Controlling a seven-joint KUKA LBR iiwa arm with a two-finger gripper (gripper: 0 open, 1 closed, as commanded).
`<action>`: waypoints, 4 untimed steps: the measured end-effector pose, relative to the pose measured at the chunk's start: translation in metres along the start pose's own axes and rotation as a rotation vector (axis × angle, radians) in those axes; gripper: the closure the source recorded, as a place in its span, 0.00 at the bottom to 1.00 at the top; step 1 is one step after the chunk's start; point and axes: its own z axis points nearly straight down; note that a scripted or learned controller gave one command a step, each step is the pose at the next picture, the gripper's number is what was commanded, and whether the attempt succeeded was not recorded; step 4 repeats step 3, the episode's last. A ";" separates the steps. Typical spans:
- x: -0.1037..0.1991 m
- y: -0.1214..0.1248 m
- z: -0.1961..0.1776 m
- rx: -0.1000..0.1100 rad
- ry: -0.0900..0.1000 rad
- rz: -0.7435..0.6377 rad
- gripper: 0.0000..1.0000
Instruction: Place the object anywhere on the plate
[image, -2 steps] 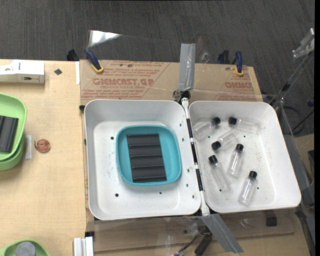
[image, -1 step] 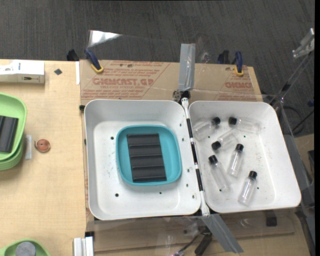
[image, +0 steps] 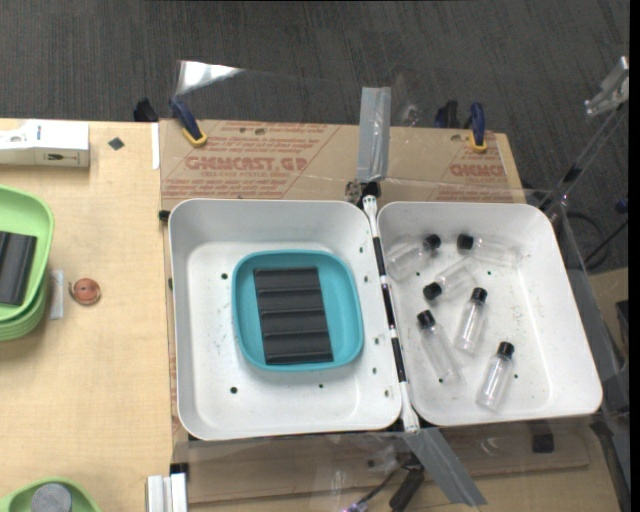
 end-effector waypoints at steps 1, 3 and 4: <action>0.000 0.000 0.000 0.000 0.000 0.000 0.00; 0.000 0.000 0.000 0.000 0.000 0.000 0.00; 0.000 0.000 0.000 0.000 0.000 0.000 0.00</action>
